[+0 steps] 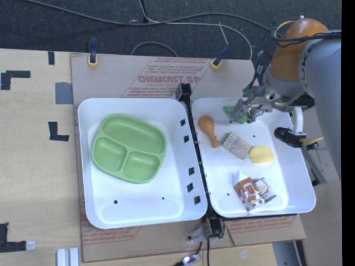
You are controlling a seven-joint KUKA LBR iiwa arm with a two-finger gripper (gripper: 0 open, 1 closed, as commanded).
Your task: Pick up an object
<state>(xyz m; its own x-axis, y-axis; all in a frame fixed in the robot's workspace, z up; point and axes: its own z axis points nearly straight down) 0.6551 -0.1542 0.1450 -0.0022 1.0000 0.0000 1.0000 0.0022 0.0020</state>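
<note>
gripper (242,112) down at a green object (229,110), right bin's (299,173) far edge.
you can't tell its jaw state; nothing's lifted yet.

The arm (310,60) is cut off by the right edge of the view, its upper links lost beyond the frame. A small green object (229,110) at the far edge of the right bin (288,204) is partly covered by the gripper (244,113) and cannot be identified. Print on the orange-and-white packet (253,192) is too small to be read.
</note>
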